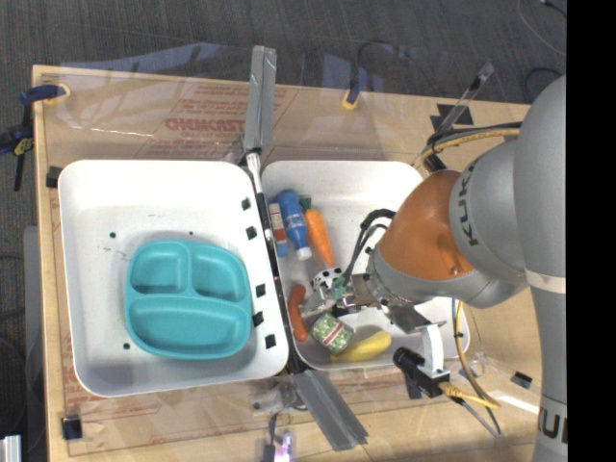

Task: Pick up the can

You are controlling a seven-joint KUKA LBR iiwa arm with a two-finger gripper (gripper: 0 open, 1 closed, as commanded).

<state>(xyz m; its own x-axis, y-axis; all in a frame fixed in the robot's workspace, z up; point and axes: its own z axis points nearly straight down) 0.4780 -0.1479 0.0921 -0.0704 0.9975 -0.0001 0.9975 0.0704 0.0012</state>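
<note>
- Over the right bin [404, 173], the hand [348, 301] hangs just above the can [331, 333]; whether it is released or clenched cannot be told.
- Crowding risks a miss: the banana [370, 346] touches the can.
- Small and green-patterned, the can lies tilted near the bin's front edge.

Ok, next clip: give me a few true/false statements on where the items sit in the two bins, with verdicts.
1. The teal divided plate lies in the left bin. True.
2. The can lies on the teal plate. False: it lies in the right bin, beside the banana.
3. The blue bottle is in the right bin, near the divider. True.
4. The carrot is in the left bin. False: it lies beside the blue bottle.
</note>
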